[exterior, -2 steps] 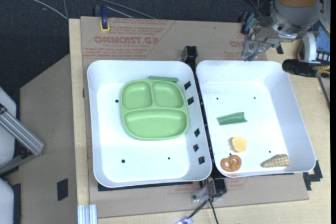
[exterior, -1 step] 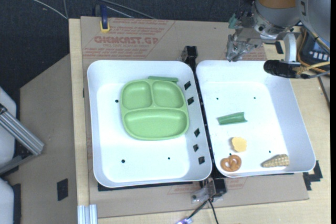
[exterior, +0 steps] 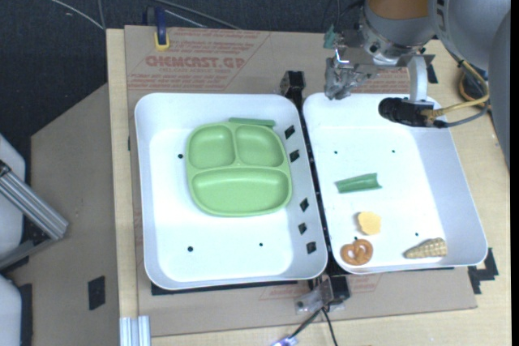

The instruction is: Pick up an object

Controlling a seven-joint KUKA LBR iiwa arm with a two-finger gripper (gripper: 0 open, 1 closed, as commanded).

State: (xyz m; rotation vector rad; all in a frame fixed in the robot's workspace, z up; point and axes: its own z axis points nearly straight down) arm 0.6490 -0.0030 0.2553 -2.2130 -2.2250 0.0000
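— Dark carpet surrounded the desk (exterior: pixel 207 53), where two white bins sat side by side. What lay in the right bin (exterior: pixel 454 182)?

— A green bean pod (exterior: pixel 358 183) near its middle, with a yellow piece (exterior: pixel 369 222), a pretzel (exterior: pixel 357 252) and a cone-like piece (exterior: pixel 426 248) along the near edge.

— And the end effector (exterior: pixel 339 83)?

— It hung over that bin's far-left corner, holding nothing; how far it was parted I couldn't tell.

— Best target?

— Probably the pod: light, stiff plastic, likely slippery, so grip it across its narrow middle.

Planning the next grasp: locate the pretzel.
The pretzel lies in the right bin, near its front edge, just below the yellow piece and left of the cone.
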